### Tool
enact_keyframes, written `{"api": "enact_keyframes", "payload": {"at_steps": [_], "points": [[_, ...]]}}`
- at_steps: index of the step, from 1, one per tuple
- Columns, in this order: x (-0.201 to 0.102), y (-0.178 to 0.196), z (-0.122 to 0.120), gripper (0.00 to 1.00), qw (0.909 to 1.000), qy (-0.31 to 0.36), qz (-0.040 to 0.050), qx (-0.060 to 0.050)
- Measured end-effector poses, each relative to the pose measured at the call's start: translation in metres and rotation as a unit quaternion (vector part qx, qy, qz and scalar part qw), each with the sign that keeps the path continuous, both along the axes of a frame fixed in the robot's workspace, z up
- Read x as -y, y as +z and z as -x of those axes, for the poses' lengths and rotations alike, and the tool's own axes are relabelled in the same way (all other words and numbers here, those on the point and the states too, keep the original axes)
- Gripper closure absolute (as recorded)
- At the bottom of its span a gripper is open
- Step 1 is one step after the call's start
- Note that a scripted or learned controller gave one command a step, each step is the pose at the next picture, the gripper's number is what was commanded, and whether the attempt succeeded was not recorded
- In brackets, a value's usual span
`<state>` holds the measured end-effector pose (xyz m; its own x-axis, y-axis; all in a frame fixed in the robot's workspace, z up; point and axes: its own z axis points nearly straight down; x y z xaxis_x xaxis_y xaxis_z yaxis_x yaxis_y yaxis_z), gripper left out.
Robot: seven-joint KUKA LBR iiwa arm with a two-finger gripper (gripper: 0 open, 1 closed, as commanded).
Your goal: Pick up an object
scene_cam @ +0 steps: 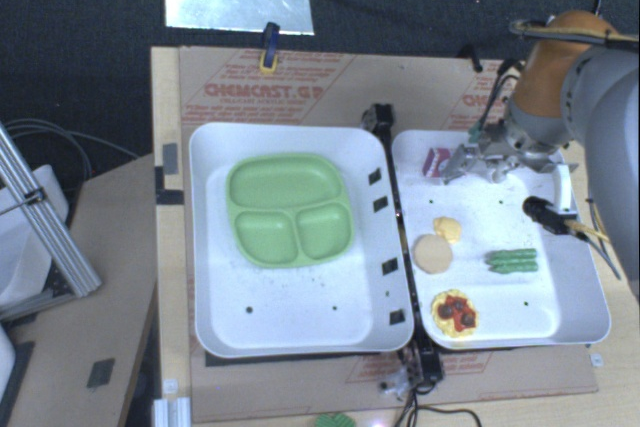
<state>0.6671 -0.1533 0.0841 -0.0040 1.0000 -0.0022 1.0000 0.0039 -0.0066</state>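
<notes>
Overhead camera, and here I am at the far end of the right-hand bin [590,315], my gripper [476,171] low over the white floor. Jaws apart, nothing between them. Just beside me, on the divider side, lies the dark pink piece [436,161]; it's close, though I can't tell whether we touch. Nearer the camera, well apart from me, a small yellow bit [448,229] sits right against a round tan biscuit [433,255]. The green bean bundle [512,261] is off to their right, and the little pizza [456,312] is near the front wall. In the left-hand bin [215,315], the green divided plate [290,208] lies flat.
</notes>
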Motion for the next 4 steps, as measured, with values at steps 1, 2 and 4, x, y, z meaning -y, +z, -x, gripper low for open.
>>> {"api": "enact_keyframes", "payload": {"at_steps": [1,2,4], "points": [[-0.002,0.000,0.000,0.00,1.0000,0.000,0.0002,0.000],[0.015,0.000,0.000,0.00,1.0000,-0.001,-0.0016,0.000],[0.004,0.000,0.000,0.00,1.0000,0.000,0.0003,0.000]]}}
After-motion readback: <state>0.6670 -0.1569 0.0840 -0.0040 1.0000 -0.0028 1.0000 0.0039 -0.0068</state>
